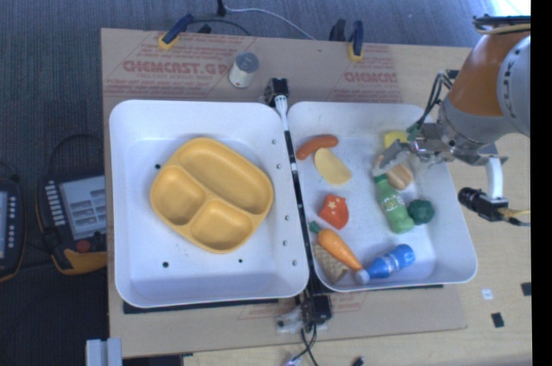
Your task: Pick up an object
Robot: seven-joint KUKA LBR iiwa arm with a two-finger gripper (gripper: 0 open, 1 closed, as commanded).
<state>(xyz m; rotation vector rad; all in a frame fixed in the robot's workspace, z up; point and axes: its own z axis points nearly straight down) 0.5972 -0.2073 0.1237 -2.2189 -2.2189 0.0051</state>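
The right bin (448, 265) holds several toy foods: a brown sausage (316, 145), a yellow slice (332, 167), a red piece (335, 211), a carrot (336, 248), a blue bottle (388, 262), a green bottle (393, 205), a dark green lump (421, 211), a yellow piece (395, 137) and a tan round piece (400, 177). My gripper (394, 159) hangs low over the bin's upper right part, open, right above the tan piece and the green bottle's top. Nothing is visibly clamped between its fingers.
The left bin (138, 261) carries a yellow divided plate (211, 193). A small grey cylinder (244, 69) and clamps (354, 41) sit on the board behind the bins. A black sensor (479, 201) sticks out near the right bin's right rim.
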